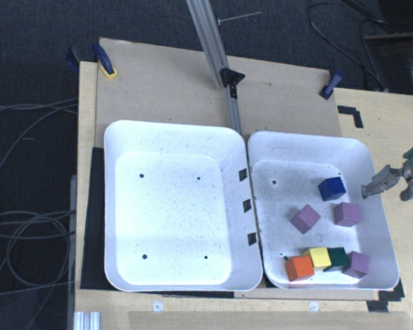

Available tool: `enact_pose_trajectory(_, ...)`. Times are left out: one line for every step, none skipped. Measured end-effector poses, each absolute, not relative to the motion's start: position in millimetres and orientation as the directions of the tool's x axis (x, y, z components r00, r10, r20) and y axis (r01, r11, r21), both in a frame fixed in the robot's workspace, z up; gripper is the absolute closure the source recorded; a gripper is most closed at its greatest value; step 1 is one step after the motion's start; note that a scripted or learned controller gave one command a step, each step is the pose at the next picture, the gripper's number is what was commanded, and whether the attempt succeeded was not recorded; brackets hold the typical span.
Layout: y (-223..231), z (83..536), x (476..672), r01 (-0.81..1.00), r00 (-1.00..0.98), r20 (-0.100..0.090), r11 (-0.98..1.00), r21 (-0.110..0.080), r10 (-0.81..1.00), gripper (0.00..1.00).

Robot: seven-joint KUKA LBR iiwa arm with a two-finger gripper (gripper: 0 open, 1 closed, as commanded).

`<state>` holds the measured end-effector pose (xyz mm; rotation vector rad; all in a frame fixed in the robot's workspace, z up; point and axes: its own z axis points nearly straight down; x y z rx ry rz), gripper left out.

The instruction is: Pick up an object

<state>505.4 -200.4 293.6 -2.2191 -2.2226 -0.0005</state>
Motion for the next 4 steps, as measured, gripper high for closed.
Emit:
enact_pose_trajectory(-200,294,505.5,1.0,-0.001,0.001,0.001,0.0,1.0,0.0)
enact_pose_trajectory(-196,250,502.1,1.0,-0.001,0.002,0.001,-0.004,1.0,0.0)
enact_pose_trajectory(-190,192,495.2,1.0,0.0,0.003,0.0,-0.006,1.0,0.0)
enact_pose_trajectory(-182,131,494.8,1.0,-0.001,0.004,0.001,-0.007,1.0,0.0)
